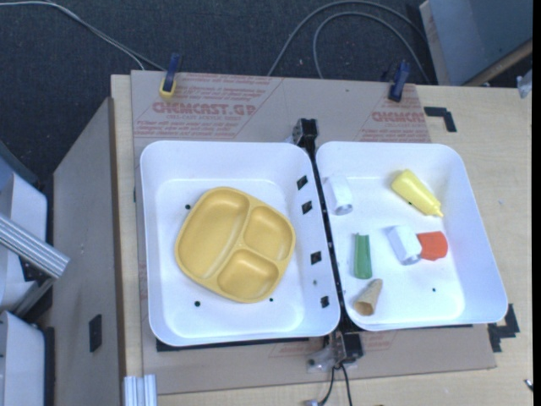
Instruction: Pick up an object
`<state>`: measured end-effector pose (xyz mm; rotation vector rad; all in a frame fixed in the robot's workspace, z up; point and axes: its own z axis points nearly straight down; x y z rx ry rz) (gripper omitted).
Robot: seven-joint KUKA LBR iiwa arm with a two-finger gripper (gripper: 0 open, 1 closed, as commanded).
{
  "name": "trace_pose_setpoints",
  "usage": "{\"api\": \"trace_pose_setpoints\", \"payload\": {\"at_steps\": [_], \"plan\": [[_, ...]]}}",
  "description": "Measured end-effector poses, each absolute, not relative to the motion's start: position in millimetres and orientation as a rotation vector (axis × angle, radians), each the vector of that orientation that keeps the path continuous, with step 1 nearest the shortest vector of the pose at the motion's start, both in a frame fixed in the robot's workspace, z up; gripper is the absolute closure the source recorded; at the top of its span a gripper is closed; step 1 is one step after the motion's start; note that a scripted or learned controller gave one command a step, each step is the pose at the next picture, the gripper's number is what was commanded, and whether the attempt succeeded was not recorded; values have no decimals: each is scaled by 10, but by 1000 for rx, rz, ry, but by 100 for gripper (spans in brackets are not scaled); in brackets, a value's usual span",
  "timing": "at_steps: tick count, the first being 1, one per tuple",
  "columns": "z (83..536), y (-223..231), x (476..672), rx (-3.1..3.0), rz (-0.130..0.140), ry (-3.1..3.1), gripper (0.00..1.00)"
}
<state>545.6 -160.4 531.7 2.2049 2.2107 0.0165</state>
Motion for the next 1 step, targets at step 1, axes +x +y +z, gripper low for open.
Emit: {"api": "trace_pose_setpoints", "payload": {"at_steps": [1], "plan": [[5336,-1602,5456,2214,3,2219,100]]}}
